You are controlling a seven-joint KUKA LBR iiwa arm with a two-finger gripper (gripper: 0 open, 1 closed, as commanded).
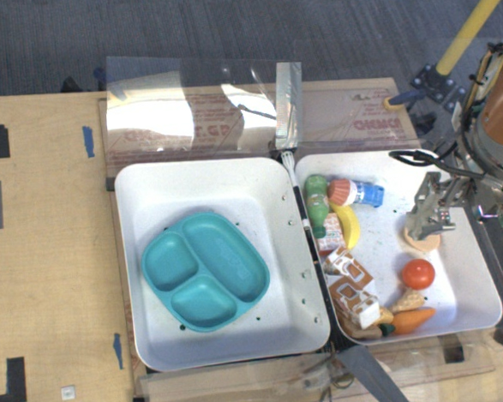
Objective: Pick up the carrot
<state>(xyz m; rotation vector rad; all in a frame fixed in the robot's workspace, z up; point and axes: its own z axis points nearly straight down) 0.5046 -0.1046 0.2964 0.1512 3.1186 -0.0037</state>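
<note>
Below the gripper [427, 224], near the bin's [474, 249] front edge, lies the carrot [412, 319], beside a tomato [418, 273]. Gripper fingers: I cannot tell. It looks light, hard and smooth; grab its fat middle.

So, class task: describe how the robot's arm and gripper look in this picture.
The gripper is bare silvery-grey metal with two slim fingers. Above it sits a cluttered grey wrist with black cables looping around it. The arm shows an orange band at the picture's right edge.
</note>
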